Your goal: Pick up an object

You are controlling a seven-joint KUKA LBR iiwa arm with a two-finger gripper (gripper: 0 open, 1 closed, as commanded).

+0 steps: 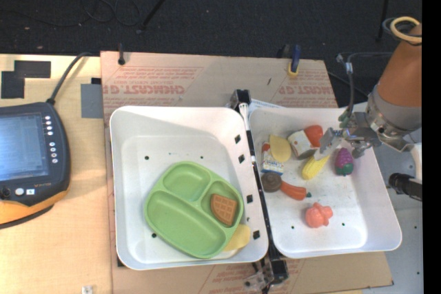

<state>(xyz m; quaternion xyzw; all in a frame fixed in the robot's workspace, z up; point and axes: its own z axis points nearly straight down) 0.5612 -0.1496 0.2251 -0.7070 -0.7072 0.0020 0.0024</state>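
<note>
Camera view: gripper [339, 139] seen low in right bin [358, 234], beside purple toy [344, 160] and yellow corn toy [314, 166]. Finger opening cannot be told. Nothing seen lifted; pick judged not yet done.

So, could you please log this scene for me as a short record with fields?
left bin: green plate with a waffle in its right compartment; a yellow piece at the plate's lower right edge
right bin: toy food, including a purple toy, corn, carrot, pink toy
gripper: over the right bin's upper right, beside the purple toy; grasp cannot be judged
bench left: tablet
</note>
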